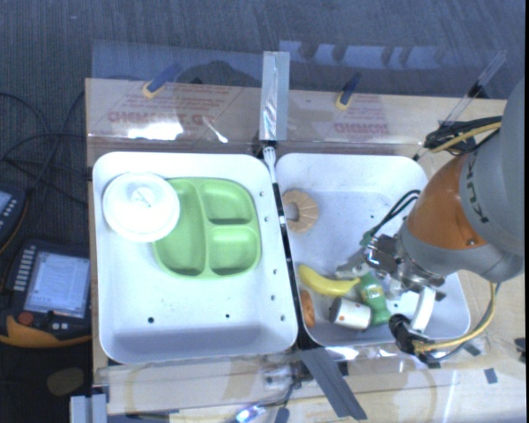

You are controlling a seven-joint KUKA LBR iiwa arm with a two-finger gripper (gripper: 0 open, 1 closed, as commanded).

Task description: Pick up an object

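Note:
The right bin [353,179] holds a cluster of small objects near its front. A yellow banana [326,281] lies there beside a green bottle-like piece [373,299], a white cylinder [353,315] and a small orange item [308,307]. A tan ring [301,210] sits alone near the bin's left wall. My gripper [381,273] hangs low over the cluster, right above the green piece and the banana's right end. The wrist hides its tips.
The left bin [194,324] carries a green divided plate [208,227] and a white round dish [141,205] at its back left. A raised divider [282,236] separates the bins. Cables loop by the arm at the right bin's front right corner.

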